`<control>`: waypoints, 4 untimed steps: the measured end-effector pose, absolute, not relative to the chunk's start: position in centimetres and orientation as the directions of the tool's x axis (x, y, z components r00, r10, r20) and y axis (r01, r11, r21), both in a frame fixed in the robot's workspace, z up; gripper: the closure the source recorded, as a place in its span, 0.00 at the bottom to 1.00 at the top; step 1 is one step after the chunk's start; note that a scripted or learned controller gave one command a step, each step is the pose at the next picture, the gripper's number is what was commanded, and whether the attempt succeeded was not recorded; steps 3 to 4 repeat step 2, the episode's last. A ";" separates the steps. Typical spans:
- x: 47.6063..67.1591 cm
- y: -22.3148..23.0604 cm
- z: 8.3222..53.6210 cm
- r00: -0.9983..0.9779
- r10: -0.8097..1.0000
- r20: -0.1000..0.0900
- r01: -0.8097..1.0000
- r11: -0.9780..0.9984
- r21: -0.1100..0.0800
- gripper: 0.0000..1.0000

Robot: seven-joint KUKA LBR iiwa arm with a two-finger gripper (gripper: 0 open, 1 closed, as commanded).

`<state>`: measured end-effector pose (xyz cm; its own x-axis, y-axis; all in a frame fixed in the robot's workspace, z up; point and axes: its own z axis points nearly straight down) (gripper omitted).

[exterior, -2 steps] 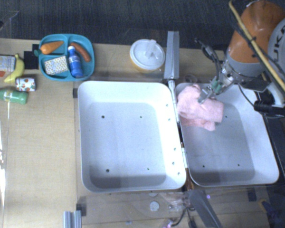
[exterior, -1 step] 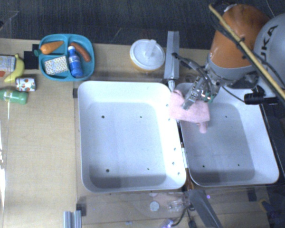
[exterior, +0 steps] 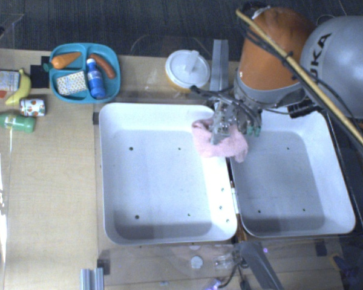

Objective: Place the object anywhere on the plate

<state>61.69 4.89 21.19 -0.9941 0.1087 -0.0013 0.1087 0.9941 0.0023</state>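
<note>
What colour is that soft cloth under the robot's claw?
Pale pink. The cloth shows in the camera view, draped over the rims where the two bins meet.

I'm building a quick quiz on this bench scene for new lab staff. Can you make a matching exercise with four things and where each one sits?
Things:
1. pink cloth
2. blue bottle
3. banana
4. white lidded cup

Places:
A. far left of the bench, by a small can
B. behind the left bin, beside the arm
C. in the blue divided tray
D. at the end effector, over the seam between the two bins

Pairs: 1-D, 2-C, 3-A, 4-B
</note>
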 end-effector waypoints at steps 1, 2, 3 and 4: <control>62.3 10.0 21.9 -1.000 0.002 -0.003 0.002 1.000 0.003 1.00; 62.3 10.0 21.9 -1.000 0.002 -0.003 0.002 1.000 0.003 0.00; 62.3 10.0 21.9 -1.000 0.002 -0.003 0.002 1.000 0.003 0.00; 62.3 10.0 21.9 -1.000 0.002 -0.003 0.002 1.000 0.003 0.00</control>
